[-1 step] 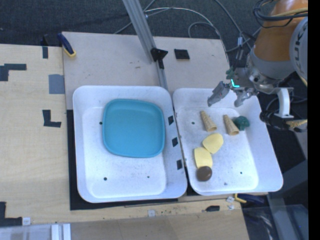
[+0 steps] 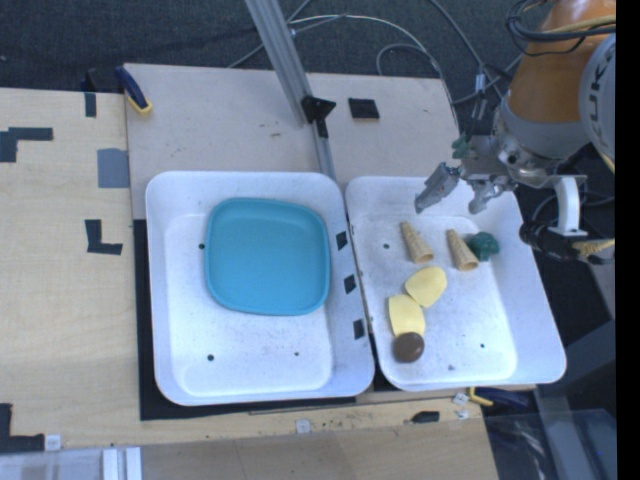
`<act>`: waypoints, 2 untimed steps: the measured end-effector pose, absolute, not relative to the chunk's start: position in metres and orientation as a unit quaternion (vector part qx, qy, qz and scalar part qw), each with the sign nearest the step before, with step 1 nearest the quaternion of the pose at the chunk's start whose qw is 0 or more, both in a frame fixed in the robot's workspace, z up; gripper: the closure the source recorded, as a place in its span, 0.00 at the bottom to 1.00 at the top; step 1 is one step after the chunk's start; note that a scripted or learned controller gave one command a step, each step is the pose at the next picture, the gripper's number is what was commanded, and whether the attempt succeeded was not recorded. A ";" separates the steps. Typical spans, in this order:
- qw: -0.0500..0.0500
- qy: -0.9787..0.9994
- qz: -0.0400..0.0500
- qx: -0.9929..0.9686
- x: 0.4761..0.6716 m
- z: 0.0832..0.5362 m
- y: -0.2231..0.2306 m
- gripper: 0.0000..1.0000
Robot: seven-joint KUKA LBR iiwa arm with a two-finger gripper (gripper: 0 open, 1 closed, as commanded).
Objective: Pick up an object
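Observation:
My gripper (image 2: 458, 196) hangs above the far part of the right bin (image 2: 520, 353), fingers spread open with nothing between them. Below it in that bin lie two tan cone-shaped pieces (image 2: 416, 242) (image 2: 461, 250), the second one touching a small dark green object (image 2: 485, 245). Nearer the front sit a yellow round piece (image 2: 427, 286), a pale yellow block (image 2: 405, 316) and a brown ball (image 2: 408, 347). The gripper is clear of all of them, just beyond the cones.
The left bin (image 2: 175, 368) holds a blue square plate (image 2: 267, 256). A slanted metal pole (image 2: 290, 63) rises behind the bins. Cables (image 2: 400, 18) loop at the back right. A blue and yellow clamp (image 2: 133, 88) lies at the bench's far left.

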State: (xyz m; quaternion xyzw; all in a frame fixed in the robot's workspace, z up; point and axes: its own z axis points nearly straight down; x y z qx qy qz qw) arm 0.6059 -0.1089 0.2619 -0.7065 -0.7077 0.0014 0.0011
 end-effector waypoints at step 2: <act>0.002 -0.708 0.002 -0.706 0.597 0.158 -0.096 0.00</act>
